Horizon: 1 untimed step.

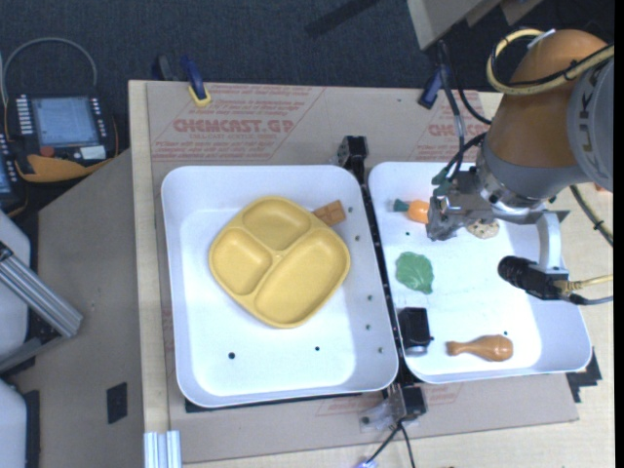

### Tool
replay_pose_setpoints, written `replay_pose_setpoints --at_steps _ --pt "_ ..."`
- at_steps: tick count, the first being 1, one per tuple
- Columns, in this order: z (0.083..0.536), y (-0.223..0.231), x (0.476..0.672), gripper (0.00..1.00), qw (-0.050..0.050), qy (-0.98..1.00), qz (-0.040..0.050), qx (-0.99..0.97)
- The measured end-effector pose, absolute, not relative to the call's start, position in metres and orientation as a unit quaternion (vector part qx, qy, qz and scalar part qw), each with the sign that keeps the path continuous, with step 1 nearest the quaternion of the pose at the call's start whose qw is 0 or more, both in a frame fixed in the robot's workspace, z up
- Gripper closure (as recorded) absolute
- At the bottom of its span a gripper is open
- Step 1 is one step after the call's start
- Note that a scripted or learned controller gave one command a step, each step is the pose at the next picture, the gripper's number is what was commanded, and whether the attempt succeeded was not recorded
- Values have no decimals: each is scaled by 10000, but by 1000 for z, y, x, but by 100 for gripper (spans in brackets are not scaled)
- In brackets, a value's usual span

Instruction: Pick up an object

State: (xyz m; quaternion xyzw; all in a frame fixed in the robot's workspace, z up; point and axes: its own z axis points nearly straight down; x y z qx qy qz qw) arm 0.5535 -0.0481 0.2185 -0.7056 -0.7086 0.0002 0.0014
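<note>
Here the desk (146, 261) carries two shallow white bins side by side. The left bin (185, 291) holds a yellow divided plate (280, 259) with three compartments, lying near its middle, and a small brown block (331, 213) sits touching the plate's upper right rim.

The right bin (556, 344) holds the smaller things. A small orange piece with a green end (413, 209) lies near the upper left corner. A green leafy piece (414, 271) lies below it, toward the bin's left wall. A black block (414, 326) sits below the green piece, close to the left wall. A brown drumstick-shaped piece (481, 347) lies on its side near the bin's lower edge. A pale speckled round piece (481, 228) lies just beside the gripper.

The grey arm (546, 115), with its orange band, reaches in from the right, and the gripper (444, 224) is low over the upper part of the right bin, between the orange piece and the speckled piece. Whether the gripper is open or closed I cannot tell, and nothing can be seen held in it
</note>
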Motion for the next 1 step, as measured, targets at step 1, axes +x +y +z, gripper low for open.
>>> replay_pose_setpoints --at_steps 1 --pt "211 2 538 100 24 -7090 4 -7052"
